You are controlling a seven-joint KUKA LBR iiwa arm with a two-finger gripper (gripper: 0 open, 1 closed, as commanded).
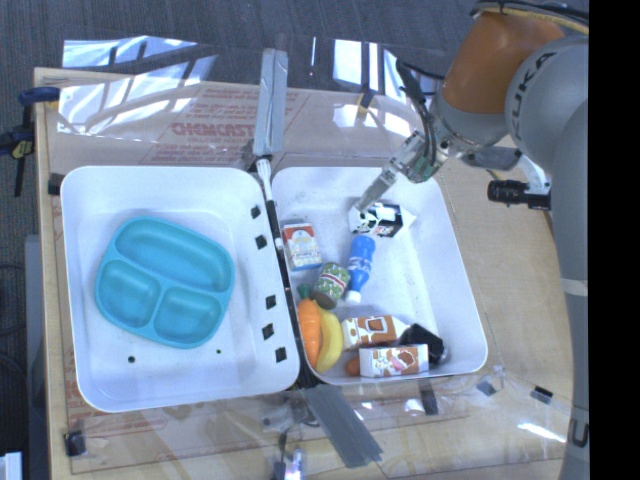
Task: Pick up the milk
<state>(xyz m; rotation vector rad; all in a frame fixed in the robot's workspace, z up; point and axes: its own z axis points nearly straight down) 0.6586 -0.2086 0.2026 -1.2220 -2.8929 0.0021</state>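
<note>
The milk [384, 221] is a small black-and-white cow-patterned carton. It lies on its side in the upper part of the right bin [455, 268]. My gripper [366, 204] comes down at a slant from the upper right. Its tip is at the carton's upper left end, touching or just above it. The carton rests on the bin floor.
Below the milk lie a blue bottle [360, 262], a red-and-white carton [300, 245], a green item [330, 283], a carrot [311, 333], a banana [331, 339], and two more cartons [392, 361]. The left bin [80, 348] holds a blue divided plate [165, 281].
</note>
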